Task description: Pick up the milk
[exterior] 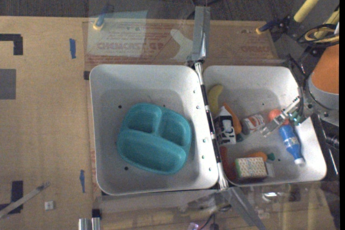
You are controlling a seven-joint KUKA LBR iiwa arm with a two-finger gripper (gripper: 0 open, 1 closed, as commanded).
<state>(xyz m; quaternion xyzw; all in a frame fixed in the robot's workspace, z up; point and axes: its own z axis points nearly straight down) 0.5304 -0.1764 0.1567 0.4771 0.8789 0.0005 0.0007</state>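
I am hovering my pincer (281, 117) in the right bin (253, 77), fingers parted and holding nothing. The milk (225, 130) is lying against that bin's left wall, well apart from me.

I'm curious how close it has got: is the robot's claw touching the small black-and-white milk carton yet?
Apart. The camera view shows the gripper at the right bin's right side, and the black-and-white milk carton against its left wall, other items lying between.

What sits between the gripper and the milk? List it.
In the camera view, a small can and an orange carrot lie between the gripper and the milk, all in the right bin.
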